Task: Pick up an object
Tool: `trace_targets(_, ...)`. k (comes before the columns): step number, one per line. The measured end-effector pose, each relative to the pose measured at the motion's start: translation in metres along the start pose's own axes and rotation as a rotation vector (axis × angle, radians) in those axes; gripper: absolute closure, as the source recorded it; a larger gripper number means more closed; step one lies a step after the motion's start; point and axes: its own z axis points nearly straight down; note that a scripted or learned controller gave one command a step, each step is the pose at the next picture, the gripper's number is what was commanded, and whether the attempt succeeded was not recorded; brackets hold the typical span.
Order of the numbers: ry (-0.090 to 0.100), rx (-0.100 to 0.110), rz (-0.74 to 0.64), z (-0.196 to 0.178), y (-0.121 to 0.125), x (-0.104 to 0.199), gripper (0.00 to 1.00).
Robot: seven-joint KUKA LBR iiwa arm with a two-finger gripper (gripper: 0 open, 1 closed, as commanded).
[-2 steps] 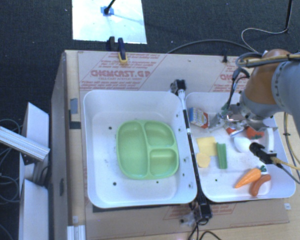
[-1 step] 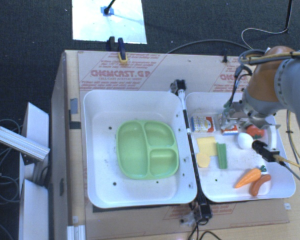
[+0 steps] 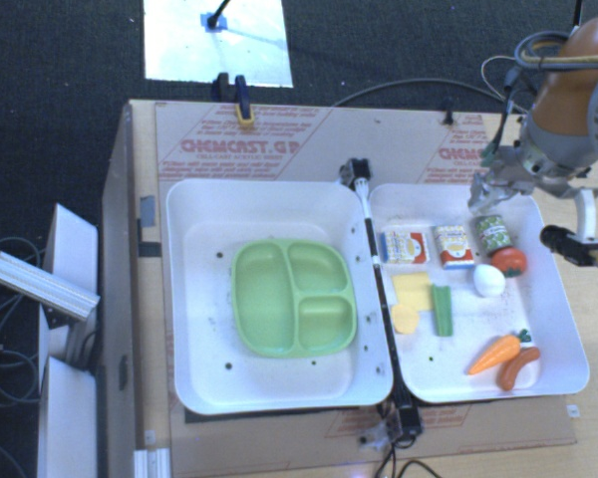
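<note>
A green divided plate (image 3: 294,298) sits in the left bin (image 3: 204,366), well left of the gripper (image 3: 486,202). In the right bin (image 3: 568,352), toy foods lie below it: cartons, cheese, an egg (image 3: 488,280), a carrot (image 3: 496,354). A green can (image 3: 494,234) lies just under the gripper; whether its fingers are spread cannot be told.

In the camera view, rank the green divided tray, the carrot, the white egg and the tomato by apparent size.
1. Green divided tray, by far the largest.
2. Carrot.
3. White egg and tomato: they look about alike, so I won't rank them.
</note>
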Motion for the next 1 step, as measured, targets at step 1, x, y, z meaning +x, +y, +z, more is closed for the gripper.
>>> trace_targets(1,0.0,0.002,0.0,0.0009,-0.0005,0.0001,0.0)
